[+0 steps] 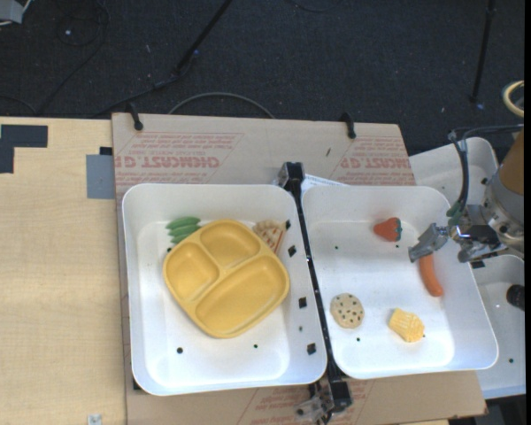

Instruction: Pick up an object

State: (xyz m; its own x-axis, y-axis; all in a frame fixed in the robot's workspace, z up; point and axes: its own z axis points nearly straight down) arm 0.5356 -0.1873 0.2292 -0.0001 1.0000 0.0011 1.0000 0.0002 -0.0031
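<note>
Gripper [449,243] stands over the right edge of the right bin [372,361], fingers spread, nothing between them. One finger [425,244] reaches out to the view's left, its tip directly above the upper end of the toy carrot [432,276]; whether it touches the carrot cannot be told from this angle.

Nearest candidate: the toy carrot, lying flat on the bin floor just below the gripper, long axis running away from the fingers toward the near wall. Judged a light, rigid plastic piece with a smooth, rounded skin, so liable to roll or squirt out under a poorly centred pinch. Recommended hold: across its width near mid-length, fingers square to the long axis.

Other items in the same bin, relative to the gripper:
- Toy strawberry [388,229], to the left and slightly farther back; small, rounded, probably light and hard, with a tapered body offering poor purchase.
- Yellow corn piece [407,326], below and to the left; ridged surface, likely better grip.
- Cookie [346,310], farther left; flat and thin, hard to get fingers under.

Left bin [150,343], well apart from the gripper, holds a yellow divided plate [226,277]; too broad for this gripper, in my judgement.
</note>
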